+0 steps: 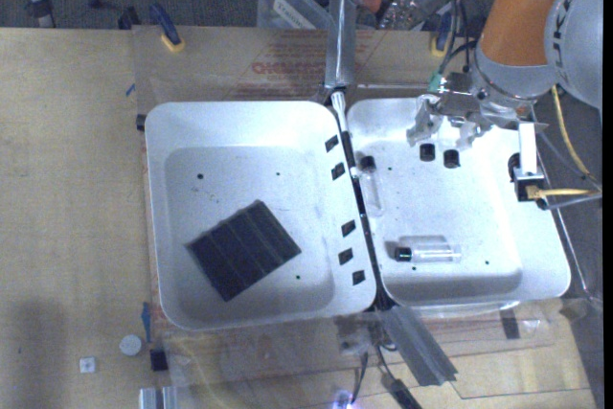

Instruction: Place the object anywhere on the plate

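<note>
Fig.: The object, a small clear tube w/ a dark cap, is seen lying flat near the front edge of the right bin, untouched, presumably left where a grasp is next due. The plate, a dark ribbed square, is set askew toward the front-left corner of the left bin, so a cross-bin transfer is implied. The gripper is poised by the right bin's back edge, fingers parted, nothing held. Faint reddish lettering on the cardboard behind the bins is possibly print; illegible.
</note>
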{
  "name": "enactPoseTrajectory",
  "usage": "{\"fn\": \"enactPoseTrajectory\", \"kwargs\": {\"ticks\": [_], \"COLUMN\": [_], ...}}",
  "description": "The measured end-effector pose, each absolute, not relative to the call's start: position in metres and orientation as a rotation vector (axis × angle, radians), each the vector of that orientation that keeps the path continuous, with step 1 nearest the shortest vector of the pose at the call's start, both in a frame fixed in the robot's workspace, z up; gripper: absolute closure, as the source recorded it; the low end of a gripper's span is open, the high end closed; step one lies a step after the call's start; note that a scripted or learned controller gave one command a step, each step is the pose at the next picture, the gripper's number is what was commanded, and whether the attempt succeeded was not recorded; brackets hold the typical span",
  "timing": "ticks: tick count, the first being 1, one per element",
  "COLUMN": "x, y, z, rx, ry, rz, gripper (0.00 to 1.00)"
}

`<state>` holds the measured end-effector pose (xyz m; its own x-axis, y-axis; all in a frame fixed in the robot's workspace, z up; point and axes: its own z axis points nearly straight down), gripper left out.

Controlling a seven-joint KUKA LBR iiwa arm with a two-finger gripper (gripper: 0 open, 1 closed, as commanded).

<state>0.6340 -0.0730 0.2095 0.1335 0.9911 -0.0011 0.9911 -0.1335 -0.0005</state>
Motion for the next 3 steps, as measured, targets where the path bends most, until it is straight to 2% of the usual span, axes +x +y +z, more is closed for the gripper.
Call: {"fn": "enactPoseTrajectory", "kwargs": {"ticks": [1,2,3], "x": [0.665,0.666,0.666], "y": [-0.005,0.092,0.201], "z": [0.230,0.239,0.269], "rx": [2.267,2.383,2.797], "ry": [2.173,2.045,1.429], "rz": [0.002,0.002,0.001], "gripper": [1.00,1.00,1.00]}}
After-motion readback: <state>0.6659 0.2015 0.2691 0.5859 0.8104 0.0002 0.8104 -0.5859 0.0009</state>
